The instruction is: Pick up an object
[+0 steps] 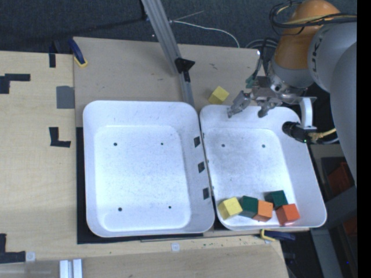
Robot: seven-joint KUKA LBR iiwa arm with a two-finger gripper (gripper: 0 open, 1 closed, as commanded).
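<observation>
Bench surface [127,74] is tan board, carrying two white bins side by side; the left bin [93,155] holds no blocks. The right bin [307,172] holds five blocks clustered along its near edge: yellow block [230,207], dark green block [249,204], orange block [264,209], second green block [276,198] and red block [287,213], several touching. One more yellow cube [219,94] lies on the bench just beyond the right bin's far left corner.

The gripper [248,110] hangs over the right bin's far edge, fingers spread apart with nothing between them, well apart from the cluster.

Judged step: approach, before any grasp. The next move calls for travel toward the near edge, alignment over one block at the cluster's rim, descent, then closure. Tight packing may cause the fingers to strike neighbouring blocks.
</observation>
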